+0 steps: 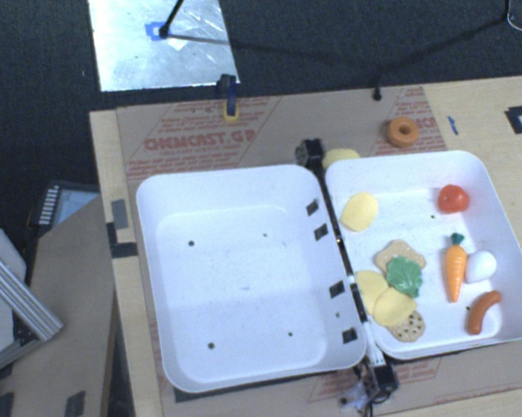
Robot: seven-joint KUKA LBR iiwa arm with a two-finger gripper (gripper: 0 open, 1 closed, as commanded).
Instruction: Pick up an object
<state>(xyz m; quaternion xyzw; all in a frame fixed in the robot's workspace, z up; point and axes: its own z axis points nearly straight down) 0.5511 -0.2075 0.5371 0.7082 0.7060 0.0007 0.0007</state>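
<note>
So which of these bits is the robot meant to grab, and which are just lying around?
For the job, in the right bin:
tomato
carrot
egg
sausage
green leaf
cracker
yellow slices

Just lying about:
donut on the bench
left bin
clamp
foil sheet

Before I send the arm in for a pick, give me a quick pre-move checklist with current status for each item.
1. Objects available in the right bin: ok. Tomato, carrot, egg and sausage are all there.
2. An isolated target: ok. The tomato sits apart from its neighbours.
3. Cluttered spots to avoid: not ok. The green leaf, crackers and yellow chips overlap in a pile; carrot and egg touch.
4. Stray items outside the bins: not ok. A doughnut lies on the bench behind the right bin.
5. Gripper ready and open: cannot tell.
</note>
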